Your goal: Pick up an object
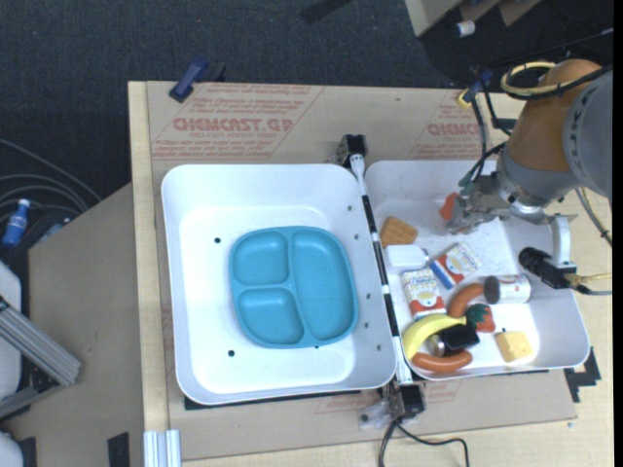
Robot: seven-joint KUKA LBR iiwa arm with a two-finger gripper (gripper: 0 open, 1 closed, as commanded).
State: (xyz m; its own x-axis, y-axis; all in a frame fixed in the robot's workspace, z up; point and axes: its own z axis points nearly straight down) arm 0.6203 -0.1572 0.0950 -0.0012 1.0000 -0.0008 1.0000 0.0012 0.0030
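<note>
A worktop (292, 105) covered by brown printed board is seen from above, carrying two shallow white bins side by side.

The left bin (195, 212) is occupied by a blue divided plate (292, 287) lying flat near its centre, three compartments visible.

The right bin (560, 334) is crowded with small objects, mostly toward its 6 o'clock half. The arm (560, 125), grey with an orange band, is seen entering from 2 o'clock of the frame and bending down over the upper part of this bin.

The gripper (474, 212) is positioned low at about 12 o'clock within the right bin, beside a small orange-red item (449, 206) at its 9 o'clock side. Whether the fingers are spread or pressed together cannot be told; nothing can be made out between them.

Objects in the right bin, by rough size: a yellow banana (421, 333) at 7 o'clock, touching a reddish sausage (443, 362) below it; a second sausage (465, 294) near centre; a white carton (421, 288) just at its 9 o'clock; a tan cracker-like piece (397, 231) at 10 o'clock; a yellow cheese block (514, 344) at 5 o'clock.

A blue clip (189, 81) is noted on the worktop at 11 o'clock of the left bin.
</note>
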